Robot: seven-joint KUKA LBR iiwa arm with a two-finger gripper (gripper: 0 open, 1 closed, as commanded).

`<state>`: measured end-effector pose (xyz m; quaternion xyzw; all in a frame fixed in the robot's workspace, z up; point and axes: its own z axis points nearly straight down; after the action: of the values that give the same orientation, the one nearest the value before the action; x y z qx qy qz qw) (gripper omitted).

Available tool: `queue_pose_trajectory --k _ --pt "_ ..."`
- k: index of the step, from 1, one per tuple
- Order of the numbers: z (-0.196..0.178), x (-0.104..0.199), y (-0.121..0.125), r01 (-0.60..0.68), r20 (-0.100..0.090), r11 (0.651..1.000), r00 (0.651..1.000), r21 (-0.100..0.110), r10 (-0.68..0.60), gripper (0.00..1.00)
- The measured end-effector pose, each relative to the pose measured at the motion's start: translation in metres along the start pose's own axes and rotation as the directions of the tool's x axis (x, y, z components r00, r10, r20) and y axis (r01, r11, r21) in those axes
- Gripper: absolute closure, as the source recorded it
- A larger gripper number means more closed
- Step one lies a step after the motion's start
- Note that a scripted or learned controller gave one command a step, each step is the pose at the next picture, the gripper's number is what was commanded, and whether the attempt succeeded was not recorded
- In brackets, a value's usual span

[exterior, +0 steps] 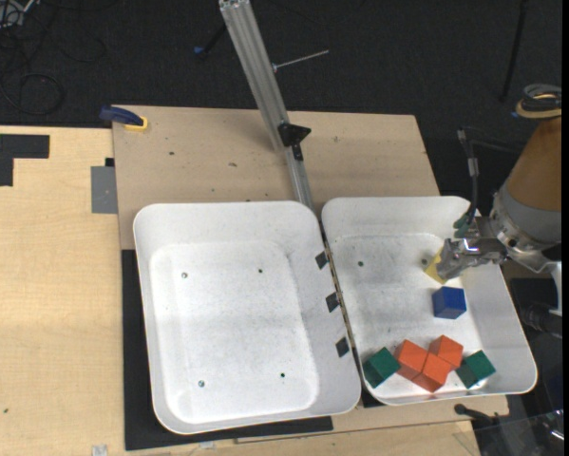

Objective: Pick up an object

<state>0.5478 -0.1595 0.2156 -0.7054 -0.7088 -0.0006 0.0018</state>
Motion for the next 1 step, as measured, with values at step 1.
queue_pose_trajectory --k 1 --pt "0.008 0.055 -0.0012 0.0 0.0 1.0 1.0 0.002 0.0 1.0"
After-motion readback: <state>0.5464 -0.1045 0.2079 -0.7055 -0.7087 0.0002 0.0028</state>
